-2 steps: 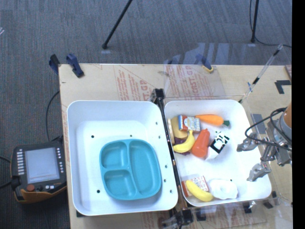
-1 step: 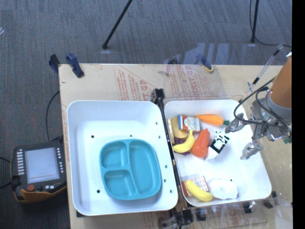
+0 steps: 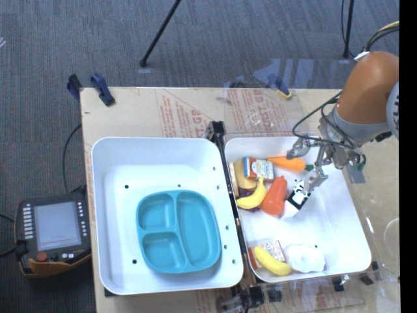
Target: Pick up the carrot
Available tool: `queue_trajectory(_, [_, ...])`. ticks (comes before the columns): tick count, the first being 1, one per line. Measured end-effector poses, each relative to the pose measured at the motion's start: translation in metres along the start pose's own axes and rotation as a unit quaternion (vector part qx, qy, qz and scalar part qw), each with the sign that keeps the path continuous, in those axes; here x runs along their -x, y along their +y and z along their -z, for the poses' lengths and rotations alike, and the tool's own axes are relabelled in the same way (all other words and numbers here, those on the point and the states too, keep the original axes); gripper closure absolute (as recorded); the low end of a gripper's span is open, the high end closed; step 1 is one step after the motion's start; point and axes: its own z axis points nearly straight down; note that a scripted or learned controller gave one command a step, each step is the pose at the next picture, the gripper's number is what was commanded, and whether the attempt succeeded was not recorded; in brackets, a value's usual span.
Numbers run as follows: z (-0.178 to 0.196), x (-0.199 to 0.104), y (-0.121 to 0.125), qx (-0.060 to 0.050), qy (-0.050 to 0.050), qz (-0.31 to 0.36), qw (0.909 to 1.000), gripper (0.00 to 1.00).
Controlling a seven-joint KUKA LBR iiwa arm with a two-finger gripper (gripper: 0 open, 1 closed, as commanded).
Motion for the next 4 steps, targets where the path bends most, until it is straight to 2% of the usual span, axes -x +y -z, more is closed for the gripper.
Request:
queue_trajectory(1, [-0.03,0.012,0.005,-0.002,-0.019,-0.129,0.9915,0.0])
queue_trajectory(2, [-0.05,0.0,0.033,-0.002,-0.002,-0.193,0.9812,0.0])
queue_trajectory(3, [-0.038,0.002,0.035,-0.002,-0.004,-0.19,0.9818,1.0])
queue_trajectory(4, [-0.047,-0.108,0.028,-0.002,0.001,-0.106,0.9943,1.0])
